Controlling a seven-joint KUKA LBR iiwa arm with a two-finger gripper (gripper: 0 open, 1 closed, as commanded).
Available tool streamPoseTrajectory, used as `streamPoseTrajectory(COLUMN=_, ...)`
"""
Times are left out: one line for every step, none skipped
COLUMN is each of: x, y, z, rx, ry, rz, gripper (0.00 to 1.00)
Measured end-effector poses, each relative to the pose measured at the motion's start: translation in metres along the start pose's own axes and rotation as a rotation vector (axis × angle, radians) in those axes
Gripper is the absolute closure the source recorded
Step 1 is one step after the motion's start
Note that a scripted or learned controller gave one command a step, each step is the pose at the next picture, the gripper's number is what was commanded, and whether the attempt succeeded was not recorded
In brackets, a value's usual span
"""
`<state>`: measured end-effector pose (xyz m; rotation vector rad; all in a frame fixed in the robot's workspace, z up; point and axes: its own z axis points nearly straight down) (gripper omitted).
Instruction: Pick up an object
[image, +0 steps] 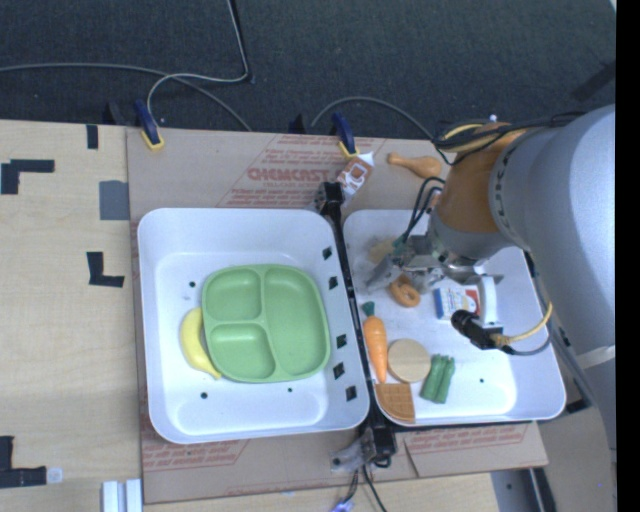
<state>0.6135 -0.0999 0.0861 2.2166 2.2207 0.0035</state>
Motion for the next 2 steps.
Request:
streamPoseTrajectory(x=0.0, y=0.0, z=-0.01, rx=0.0, ry=0.0, rz=0.0, gripper=1.0)
streamPoseTrajectory(x=0.033, y=-0.051, z=-0.099, rx=0.005, ry=0.002, rz=-0.001, gripper=1.0)
